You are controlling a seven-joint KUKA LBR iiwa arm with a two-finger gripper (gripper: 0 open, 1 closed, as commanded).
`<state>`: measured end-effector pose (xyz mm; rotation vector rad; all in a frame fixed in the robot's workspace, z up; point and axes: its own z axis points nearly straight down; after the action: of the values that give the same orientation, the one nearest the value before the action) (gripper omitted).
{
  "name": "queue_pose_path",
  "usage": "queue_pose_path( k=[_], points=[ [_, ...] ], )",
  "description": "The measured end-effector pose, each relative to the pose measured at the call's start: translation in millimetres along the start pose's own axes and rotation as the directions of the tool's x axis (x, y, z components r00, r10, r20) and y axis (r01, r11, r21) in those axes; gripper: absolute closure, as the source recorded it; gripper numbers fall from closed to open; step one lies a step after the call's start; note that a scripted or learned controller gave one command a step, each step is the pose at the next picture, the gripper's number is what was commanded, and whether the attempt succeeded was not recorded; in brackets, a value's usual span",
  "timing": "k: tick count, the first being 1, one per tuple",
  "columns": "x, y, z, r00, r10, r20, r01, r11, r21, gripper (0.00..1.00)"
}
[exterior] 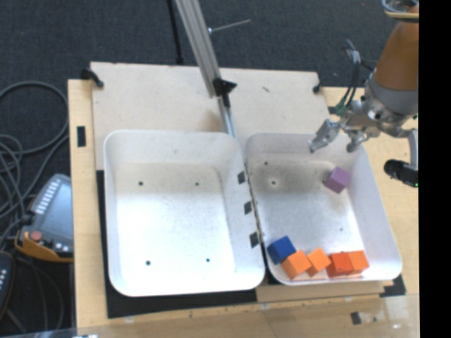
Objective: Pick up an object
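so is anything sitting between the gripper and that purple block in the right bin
Nothing visible does. The gripper is over the far edge of the right bin, fingers apart with nothing between them, and the purple block lies alone just in front of it. The blue block and the orange blocks sit along the near wall.

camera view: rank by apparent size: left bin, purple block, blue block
1. left bin, far the largest.
2-3. blue block and purple block: they look about alike. The blue one lies nearer the camera's near edge, so I won't rank them.
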<state>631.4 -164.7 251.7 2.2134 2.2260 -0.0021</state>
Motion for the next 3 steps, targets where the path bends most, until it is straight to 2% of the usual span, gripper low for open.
queue_pose_path(
  k=[1,2,3],
  points=[
    [0,0,0,1.0,-0.001,0.0,0.001,1.0,0.0,0.0],
    [13,20,4,1.0,0.003,0.0,-0.003,1.0,-0.001,0.0],
    [-36,-42,101,1.0,0.01,-0.002,-0.01,1.0,0.009,0.0]
  ],
)
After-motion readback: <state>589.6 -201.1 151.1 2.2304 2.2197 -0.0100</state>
